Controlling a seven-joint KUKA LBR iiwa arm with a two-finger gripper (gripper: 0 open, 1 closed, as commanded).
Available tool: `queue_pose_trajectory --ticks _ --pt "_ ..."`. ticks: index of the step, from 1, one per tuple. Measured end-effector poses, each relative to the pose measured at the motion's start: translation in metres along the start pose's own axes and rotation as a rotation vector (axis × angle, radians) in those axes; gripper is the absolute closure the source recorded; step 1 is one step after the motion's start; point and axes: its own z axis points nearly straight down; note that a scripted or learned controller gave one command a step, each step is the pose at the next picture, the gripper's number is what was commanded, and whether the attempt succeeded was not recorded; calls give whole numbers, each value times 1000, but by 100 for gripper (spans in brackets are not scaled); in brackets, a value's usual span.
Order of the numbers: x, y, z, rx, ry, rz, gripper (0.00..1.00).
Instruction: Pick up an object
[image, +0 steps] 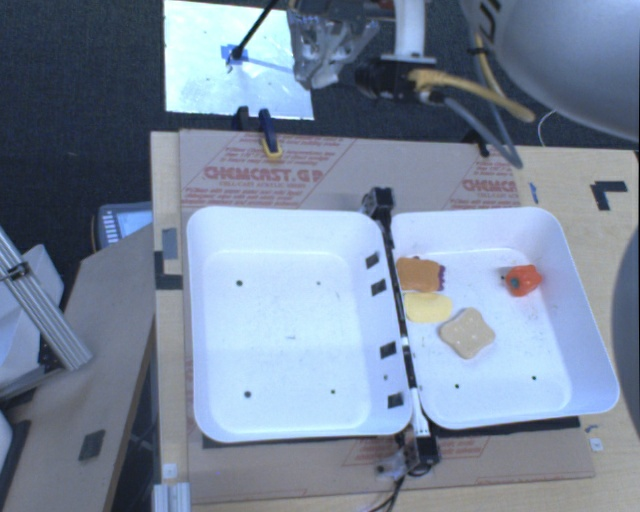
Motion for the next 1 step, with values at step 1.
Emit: queue_pose_trajectory --ticks 1 --pt "0 22 -1 0 0 0 100"
